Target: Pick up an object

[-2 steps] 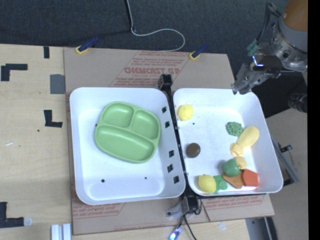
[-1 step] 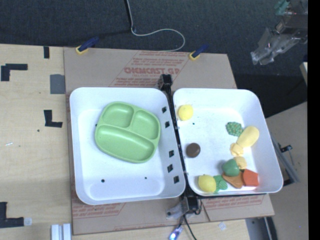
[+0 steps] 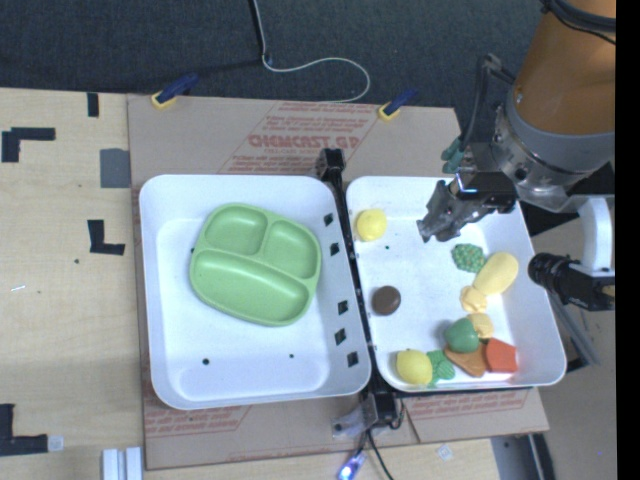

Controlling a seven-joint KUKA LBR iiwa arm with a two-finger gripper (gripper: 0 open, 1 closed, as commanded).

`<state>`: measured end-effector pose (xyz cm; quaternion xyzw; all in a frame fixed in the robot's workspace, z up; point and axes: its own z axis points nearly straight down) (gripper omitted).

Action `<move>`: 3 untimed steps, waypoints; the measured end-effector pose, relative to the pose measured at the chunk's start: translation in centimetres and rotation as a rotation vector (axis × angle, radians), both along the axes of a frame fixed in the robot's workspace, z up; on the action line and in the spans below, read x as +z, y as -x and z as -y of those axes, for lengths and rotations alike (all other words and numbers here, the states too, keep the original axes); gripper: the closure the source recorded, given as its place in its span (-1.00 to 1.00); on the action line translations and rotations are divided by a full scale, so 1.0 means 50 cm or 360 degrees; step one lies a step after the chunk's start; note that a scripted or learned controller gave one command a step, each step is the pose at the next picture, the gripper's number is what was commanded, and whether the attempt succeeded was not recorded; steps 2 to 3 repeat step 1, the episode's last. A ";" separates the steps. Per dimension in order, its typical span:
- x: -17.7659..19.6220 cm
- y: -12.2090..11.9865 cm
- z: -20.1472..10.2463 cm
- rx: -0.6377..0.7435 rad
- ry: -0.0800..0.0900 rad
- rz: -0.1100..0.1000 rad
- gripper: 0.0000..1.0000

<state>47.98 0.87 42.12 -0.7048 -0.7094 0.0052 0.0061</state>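
Note:
My gripper (image 3: 437, 227) hangs over the back of the right bin (image 3: 405, 273), its dark fingers pointing down-left with nothing seen between them. A small yellow ball (image 3: 371, 224) lies to its left near the bin's divider. Just right of the fingers sits a green bumpy piece (image 3: 466, 258), with a pale yellow oblong toy (image 3: 494, 275) beside it. A brown round disc (image 3: 386, 299) rests mid-bin. At the front lie a yellow lemon (image 3: 414, 367), a green pepper-like toy (image 3: 461, 335) and an orange piece (image 3: 499, 356).
The left bin (image 3: 170, 358) holds a green divided plate (image 3: 256, 262). Black clips run along the wall between the bins (image 3: 345, 288). A white cable (image 3: 300, 66) loops on the dark surface behind the bench.

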 end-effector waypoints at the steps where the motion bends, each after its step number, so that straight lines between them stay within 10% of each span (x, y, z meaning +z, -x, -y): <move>1: -0.049 -0.007 -0.117 0.0002 0.0002 0.0017 1.00; 3: -0.049 -0.007 -0.117 0.0002 0.0002 0.0017 1.00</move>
